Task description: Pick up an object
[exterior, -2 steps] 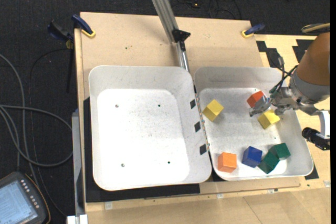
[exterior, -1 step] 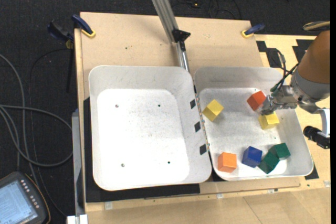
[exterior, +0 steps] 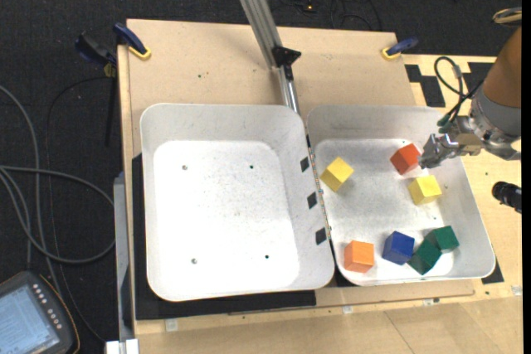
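My gripper (exterior: 433,153) hangs low over the right side of the right bin (exterior: 373,137), reaching in from the right. A red cube (exterior: 405,158) lies just to its left, close to the gripper tip; I cannot tell whether they touch. A yellow cube (exterior: 425,189) sits just below the gripper. Another yellow cube (exterior: 338,174) lies near the bin's left wall. Along the front of the bin lie an orange cube (exterior: 359,255), a blue cube (exterior: 399,247) and two green cubes (exterior: 446,238) (exterior: 426,256).
The left bin (exterior: 166,128) stands beside the right one, their walls meeting in the middle. A slanted metal pole (exterior: 253,0) runs down from the top to the bins' shared edge. Clamps (exterior: 133,41) (exterior: 400,48) hold the board's back corners.
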Robot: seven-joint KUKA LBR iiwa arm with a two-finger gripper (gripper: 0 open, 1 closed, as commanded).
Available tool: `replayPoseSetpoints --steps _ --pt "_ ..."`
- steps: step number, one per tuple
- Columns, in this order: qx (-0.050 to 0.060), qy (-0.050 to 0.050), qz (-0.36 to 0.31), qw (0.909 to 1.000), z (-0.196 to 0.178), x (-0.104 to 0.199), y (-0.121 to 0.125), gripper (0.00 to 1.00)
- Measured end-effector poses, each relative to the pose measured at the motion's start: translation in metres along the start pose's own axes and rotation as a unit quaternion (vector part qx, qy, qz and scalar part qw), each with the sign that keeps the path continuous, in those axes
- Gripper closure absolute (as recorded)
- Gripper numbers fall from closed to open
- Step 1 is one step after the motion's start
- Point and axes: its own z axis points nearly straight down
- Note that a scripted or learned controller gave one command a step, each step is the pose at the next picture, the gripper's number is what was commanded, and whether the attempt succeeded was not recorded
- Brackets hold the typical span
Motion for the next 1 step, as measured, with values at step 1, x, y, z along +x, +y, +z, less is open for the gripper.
replayPoseSetpoints --steps 1 --pt "-0.001 0.0 -0.001 1.0 -0.0608 0.0062 0.0069 1.0"
